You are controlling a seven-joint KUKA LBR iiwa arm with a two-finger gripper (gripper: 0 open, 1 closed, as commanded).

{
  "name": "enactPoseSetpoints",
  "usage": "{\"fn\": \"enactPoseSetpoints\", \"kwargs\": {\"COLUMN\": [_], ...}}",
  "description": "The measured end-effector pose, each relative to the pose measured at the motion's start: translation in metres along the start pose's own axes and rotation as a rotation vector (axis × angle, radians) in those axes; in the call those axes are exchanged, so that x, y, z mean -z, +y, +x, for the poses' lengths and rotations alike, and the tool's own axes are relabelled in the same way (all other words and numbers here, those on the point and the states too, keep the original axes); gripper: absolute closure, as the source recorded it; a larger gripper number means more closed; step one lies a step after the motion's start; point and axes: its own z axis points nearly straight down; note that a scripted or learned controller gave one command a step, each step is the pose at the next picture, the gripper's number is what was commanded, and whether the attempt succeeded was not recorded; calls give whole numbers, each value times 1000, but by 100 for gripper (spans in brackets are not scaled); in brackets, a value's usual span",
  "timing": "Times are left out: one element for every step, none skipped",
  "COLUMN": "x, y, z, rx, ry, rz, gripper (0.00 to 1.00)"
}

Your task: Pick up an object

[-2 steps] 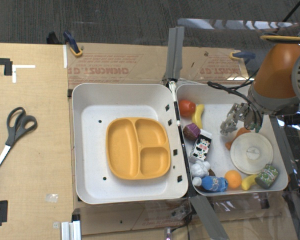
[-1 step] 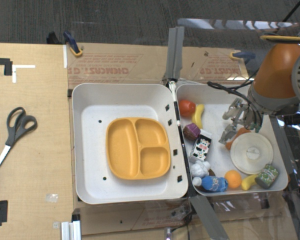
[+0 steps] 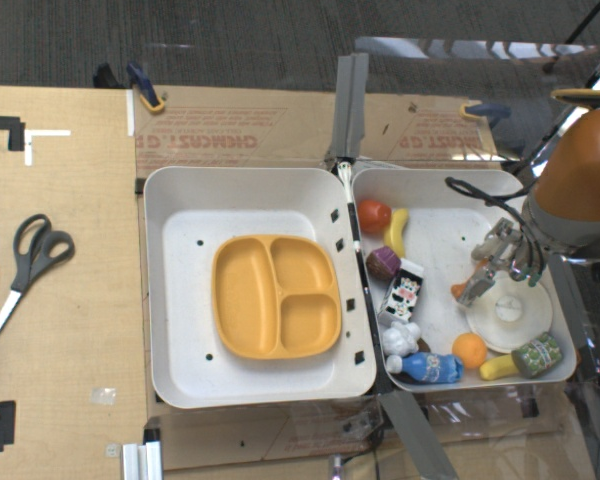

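Blue bottle [image 3: 432, 368] by orange ball [image 3: 469, 349], gripper [image 3: 485, 271] above white bin [image 3: 435, 196].

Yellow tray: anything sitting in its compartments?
No. The yellow tray lies in the left bin with all three compartments bare; the toys are over in the right bin.

Small orange object [image 3: 461, 290] in right bin [image 3: 435, 200], beside white disc [image 3: 508, 318].

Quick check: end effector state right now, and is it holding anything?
End effector: cannot be told; it hangs low in the right bin beside the white disc.
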Motion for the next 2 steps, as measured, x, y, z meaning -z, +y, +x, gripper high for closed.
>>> {"fn": "enactPoseSetpoints", "kwargs": {"x": [0, 0], "y": [46, -5], "z": [-12, 0], "rx": [-133, -208], "ry": [-2, 0], "rz": [-1, 1], "gripper": [0, 0]}}
